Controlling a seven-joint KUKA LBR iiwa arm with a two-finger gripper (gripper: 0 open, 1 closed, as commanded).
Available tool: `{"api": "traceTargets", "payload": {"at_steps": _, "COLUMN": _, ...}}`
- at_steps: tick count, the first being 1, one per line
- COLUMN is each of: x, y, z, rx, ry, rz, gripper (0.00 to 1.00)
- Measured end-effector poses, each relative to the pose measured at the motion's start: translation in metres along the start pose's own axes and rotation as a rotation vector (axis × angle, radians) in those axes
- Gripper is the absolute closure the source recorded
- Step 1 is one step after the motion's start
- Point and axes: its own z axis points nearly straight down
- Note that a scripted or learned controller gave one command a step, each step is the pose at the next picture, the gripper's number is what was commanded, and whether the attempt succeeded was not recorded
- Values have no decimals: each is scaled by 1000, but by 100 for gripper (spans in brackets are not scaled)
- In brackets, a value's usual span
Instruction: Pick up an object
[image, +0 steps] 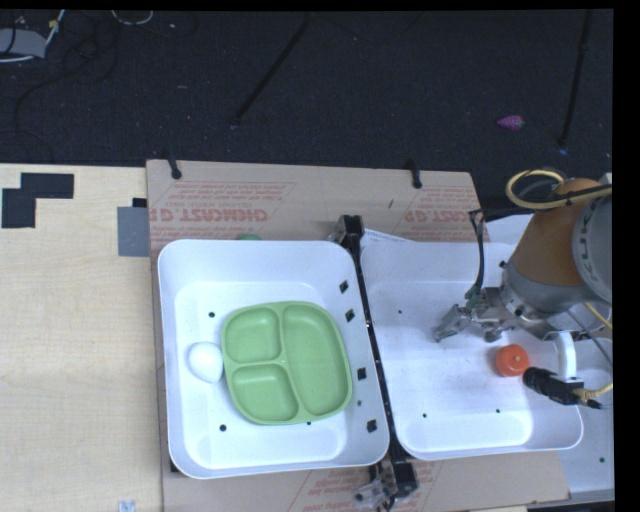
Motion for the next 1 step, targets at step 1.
{"api": "traceTargets", "payload": {"at_steps": 1, "x": -1, "y": 1, "z": -12, "rx": -2, "ry": -1, "rz": 2, "gripper": 100}}
